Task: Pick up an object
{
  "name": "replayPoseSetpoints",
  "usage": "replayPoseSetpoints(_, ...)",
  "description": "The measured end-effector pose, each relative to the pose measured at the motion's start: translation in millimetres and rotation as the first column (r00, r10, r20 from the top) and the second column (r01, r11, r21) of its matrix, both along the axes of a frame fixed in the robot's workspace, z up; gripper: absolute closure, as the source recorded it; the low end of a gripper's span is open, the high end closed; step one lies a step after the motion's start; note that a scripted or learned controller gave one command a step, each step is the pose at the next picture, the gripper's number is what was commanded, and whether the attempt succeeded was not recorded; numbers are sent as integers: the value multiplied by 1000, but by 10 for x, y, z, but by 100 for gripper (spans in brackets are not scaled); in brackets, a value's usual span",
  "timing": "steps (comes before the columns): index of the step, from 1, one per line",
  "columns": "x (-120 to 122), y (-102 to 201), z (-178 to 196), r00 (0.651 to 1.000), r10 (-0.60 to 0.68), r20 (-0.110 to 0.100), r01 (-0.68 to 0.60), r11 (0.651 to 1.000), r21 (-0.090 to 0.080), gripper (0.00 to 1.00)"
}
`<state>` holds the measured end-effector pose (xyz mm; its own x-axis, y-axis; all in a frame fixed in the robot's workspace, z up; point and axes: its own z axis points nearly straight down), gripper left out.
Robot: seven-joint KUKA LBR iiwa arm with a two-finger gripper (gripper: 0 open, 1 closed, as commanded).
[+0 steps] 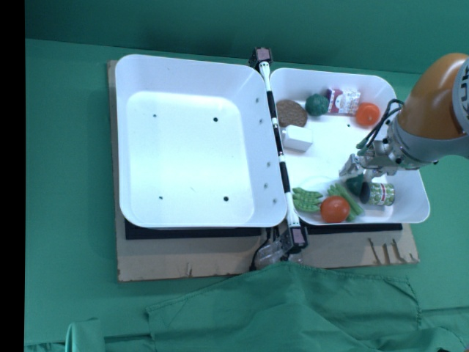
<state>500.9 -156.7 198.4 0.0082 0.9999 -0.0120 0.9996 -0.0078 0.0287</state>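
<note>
The right bin (410, 215) holds several toy foods. My gripper (357, 180) hangs low over the bin's front right part, right above a small dark green piece (356, 187) that lies against a can with a green label (382, 193). Just in front of these lie green bean pods (343, 196), a red tomato (335, 210) and pea pods (306, 199). The gripper body hides part of the dark green piece.
At the back of the right bin are a brown bread slice (291, 111), a broccoli head (316, 104), a red-and-white carton (343, 100) and an orange ball (367, 114). A white block (297, 138) lies near the divider. The left bin (128, 138) stands beside it.
</note>
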Motion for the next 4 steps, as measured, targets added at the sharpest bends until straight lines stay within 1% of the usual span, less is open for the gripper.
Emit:
replayPoseSetpoints(1, 15, 11, 442, 1000, 8, -21, -7, 1000, 9, 100)
replayPoseSetpoints(2, 65, -30, 1092, 1000, 15, -17, -15, 1000, 8, 100)
replayPoseSetpoints(3, -107, 153, 207, 1000, 6, -20, -5, 1000, 10, 100)
replayPoseSetpoints(4, -76, 208, 837, 1000, 14, -18, -14, 1000, 9, 100)
